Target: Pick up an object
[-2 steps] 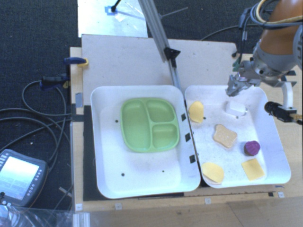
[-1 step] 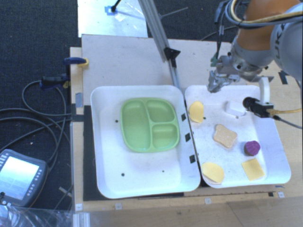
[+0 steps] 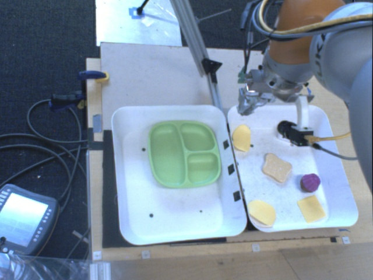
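Camera view: the right bin (image 3: 335,156) holds small, light play-food pieces. Largest, a stiff toast slice (image 3: 276,168) lies at its middle; grip its edges. A thin yellow wafer (image 3: 242,137) sits toward the bin's upper left, a round, slippery purple piece (image 3: 310,182) lower right. The gripper (image 3: 249,102) hovers over the upper-left corner, carrying nothing, its opening unclear

two bins (image 3: 175,229), one green tray (image 3: 183,153), five foods (image 3: 276,168)

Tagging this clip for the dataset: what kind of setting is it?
Probably a robotics lab bench for pick-and-place trials: two white bins, a green divided tray and toy food pieces like the bread slice, plus a teach pendant and loose cables on the floor.
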